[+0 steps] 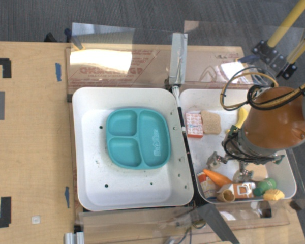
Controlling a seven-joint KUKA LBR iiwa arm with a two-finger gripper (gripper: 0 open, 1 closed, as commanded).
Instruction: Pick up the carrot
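Note:
The orange carrot [216, 177] lies in the right bin [219, 140] near its front left corner, its thick end pointing left. My gripper [227, 167] hangs just above and to the right of it, under the arm's orange band. The fingers [213, 160] stand spread apart with only bare bin floor between them, so the gripper is open. The nearer finger comes down close to the carrot's right end; I cannot tell whether it touches.
Around the carrot lie a small bottle [237, 191], a green item [267, 185] and a yellow item [274, 195]. Further back are a red-and-white box [194, 124], a tan block [211, 122] and a yellow piece [241, 119]. The left bin [89, 136] holds a teal divided plate [139, 138].

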